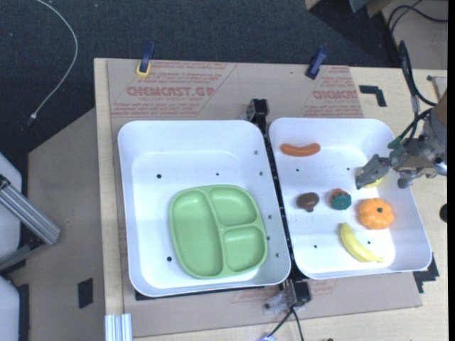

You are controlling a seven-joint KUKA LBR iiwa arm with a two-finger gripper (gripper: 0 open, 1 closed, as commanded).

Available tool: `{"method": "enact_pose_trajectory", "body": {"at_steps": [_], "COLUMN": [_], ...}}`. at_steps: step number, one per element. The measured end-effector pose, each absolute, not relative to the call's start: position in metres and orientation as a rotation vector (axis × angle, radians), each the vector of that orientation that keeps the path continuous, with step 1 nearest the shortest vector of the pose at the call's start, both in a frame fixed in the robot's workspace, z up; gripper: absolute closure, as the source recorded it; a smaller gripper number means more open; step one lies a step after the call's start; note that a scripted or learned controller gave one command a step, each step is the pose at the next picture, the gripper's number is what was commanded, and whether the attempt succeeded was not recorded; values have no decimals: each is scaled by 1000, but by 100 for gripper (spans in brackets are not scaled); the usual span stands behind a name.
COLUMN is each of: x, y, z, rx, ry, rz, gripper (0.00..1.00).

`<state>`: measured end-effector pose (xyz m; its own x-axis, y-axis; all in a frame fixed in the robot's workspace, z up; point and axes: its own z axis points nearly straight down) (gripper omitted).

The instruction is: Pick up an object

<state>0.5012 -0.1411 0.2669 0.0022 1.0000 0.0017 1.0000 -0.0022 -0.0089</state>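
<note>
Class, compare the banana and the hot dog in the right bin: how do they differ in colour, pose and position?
The banana is yellow; the hot dog is orange-red. The banana lies diagonally near the bin's front edge; the hot dog lies roughly level near the back. Both are long, slightly curved toy foods in the same right bin.

Robotics lab, clamped cardboard-covered bench (213,84), two white bins (142,155), loose cables (57,20), carpet

Red print reading "CHEMCAST G.P" stands on the brown paper sheet (178,91) covering the worktop; a second, partial print lies at right
</note>
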Motion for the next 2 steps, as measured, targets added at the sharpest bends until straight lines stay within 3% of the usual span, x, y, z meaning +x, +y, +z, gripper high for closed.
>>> {"method": "enact_pose_trajectory", "body": {"at_steps": [1, 2], "x": [503, 503], "y": [-141, -137], "z": [271, 208], "rx": [-2221, -2217], "ry": [-2222, -2216], "rz": [0, 6], "gripper": [0, 0]}}
